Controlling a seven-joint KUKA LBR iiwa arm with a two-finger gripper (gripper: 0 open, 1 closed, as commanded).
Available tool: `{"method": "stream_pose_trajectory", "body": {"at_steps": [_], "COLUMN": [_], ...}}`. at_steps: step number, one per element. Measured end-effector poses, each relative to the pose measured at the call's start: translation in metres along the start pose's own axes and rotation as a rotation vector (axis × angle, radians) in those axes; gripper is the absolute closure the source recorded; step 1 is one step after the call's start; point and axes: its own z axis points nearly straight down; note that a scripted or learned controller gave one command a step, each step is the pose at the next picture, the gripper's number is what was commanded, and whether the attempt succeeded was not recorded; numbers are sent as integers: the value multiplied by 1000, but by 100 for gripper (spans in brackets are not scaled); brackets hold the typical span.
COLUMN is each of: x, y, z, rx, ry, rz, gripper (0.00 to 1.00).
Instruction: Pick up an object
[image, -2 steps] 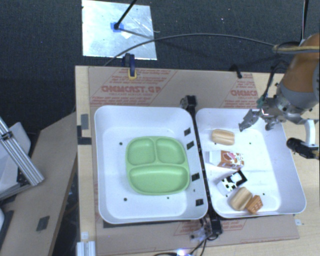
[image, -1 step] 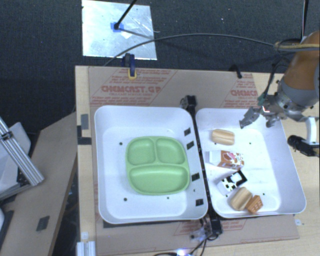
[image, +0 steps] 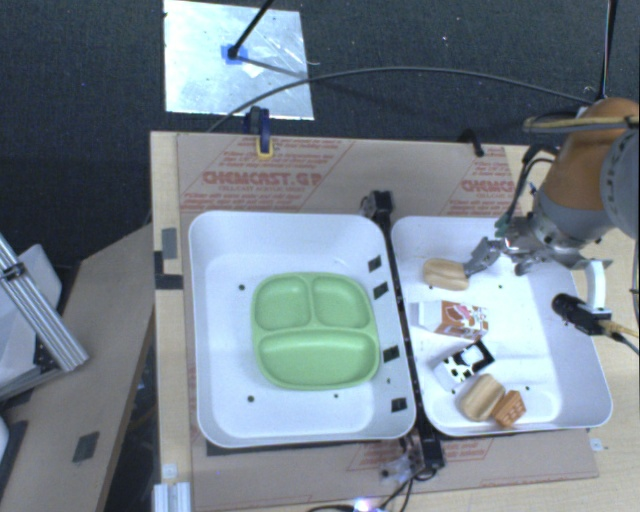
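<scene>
The right bin (image: 590, 400) holds several small objects. A tan bread roll (image: 444, 273) lies near its back left. In front of it sit a red and white carton (image: 456, 318), a black and white piece (image: 466, 361), a brown loaf piece (image: 480, 397) and an orange waffle-like piece (image: 511, 408). My gripper (image: 503, 259) hangs over the back of this bin, just right of the bread roll. It is open, with one finger (image: 482, 256) close to the roll and nothing between the fingers.
The left bin (image: 215, 300) holds a green divided plate (image: 315, 330). A black divider (image: 393, 300) with clips runs between the bins. A black part (image: 578, 313) on the arm's white bracket juts over the right bin's right side.
</scene>
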Motion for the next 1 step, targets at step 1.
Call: {"method": "stream_pose_trajectory", "body": {"at_steps": [1], "x": [-1], "y": [2], "z": [47], "rx": [-7], "ry": [-1], "rz": [2], "gripper": [0]}}
